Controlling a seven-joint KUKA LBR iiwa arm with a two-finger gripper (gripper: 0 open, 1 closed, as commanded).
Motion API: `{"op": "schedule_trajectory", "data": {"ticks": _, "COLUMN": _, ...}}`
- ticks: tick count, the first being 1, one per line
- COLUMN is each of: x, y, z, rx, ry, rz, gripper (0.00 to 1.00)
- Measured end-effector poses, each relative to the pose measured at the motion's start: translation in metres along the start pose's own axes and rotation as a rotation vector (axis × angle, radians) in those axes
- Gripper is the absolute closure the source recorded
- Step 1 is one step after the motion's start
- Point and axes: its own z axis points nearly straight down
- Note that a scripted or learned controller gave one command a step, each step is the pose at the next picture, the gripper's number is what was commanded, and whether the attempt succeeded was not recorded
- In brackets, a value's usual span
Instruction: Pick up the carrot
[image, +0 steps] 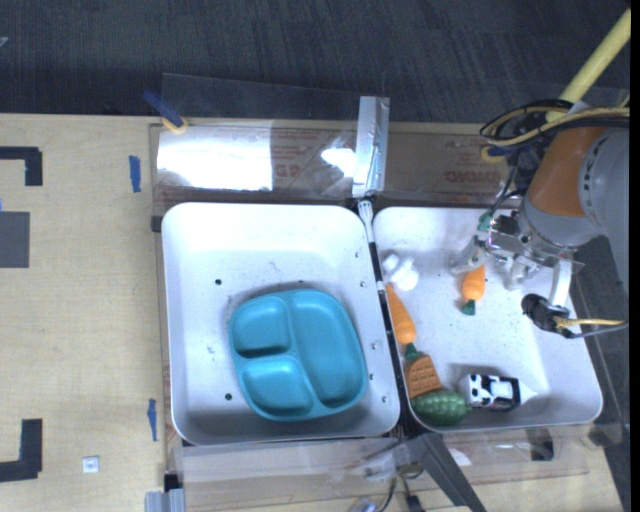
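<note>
A small orange carrot (473, 284) with a green tip pointing down is in the upper middle of the right white bin (575, 385). My gripper (497, 262) hangs over that bin from the right, just above and to the right of the carrot. The carrot's top end meets the gripper's left side. I cannot make out whether the carrot rests on the bin floor or hangs from the gripper.
Along the right bin's left wall lie a white lump (400, 269), a long orange piece (402, 317), an orange ridged piece (422, 375) and a green item (440, 405). A black-and-white toy (490, 390) sits near the front. The left bin (190, 250) bears a blue divided plate (297, 352).
</note>
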Motion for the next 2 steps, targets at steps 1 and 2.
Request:
{"op": "schedule_trajectory", "data": {"ticks": 1, "x": 0.001, "y": 0.002, "z": -0.012, "rx": -0.006, "ry": -0.002, "rz": -0.003, "gripper": 1.00}}
{"op": "schedule_trajectory", "data": {"ticks": 2, "x": 0.035, "y": 0.035, "z": -0.090, "rx": -0.003, "ry": -0.001, "rz": -0.253, "gripper": 1.00}}
